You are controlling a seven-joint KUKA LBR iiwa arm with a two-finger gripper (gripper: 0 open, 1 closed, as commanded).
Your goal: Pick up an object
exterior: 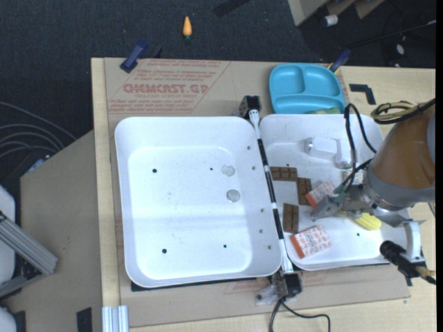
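Observation:
My gripper (327, 208) hangs low over the middle of the right bin (287, 135), at the end of the grey arm coming in from the right. Its tip is right beside a small orange-red item (313, 196); I cannot see whether they touch. A yellow object (368, 220) lies just under the wrist. A red-and-white packet (311, 241) rests near the bin's front edge. Two brown bars (287, 178) (291, 218) lie along the bin's left side. A clear piece (320, 146) and a pale piece (341, 162) sit toward the back.
The left bin (180, 220) holds two small round discs (228, 171) (233, 196). A blue compartment tray (306, 88) stands behind the right bin. Black cables (353, 133) loop over the arm.

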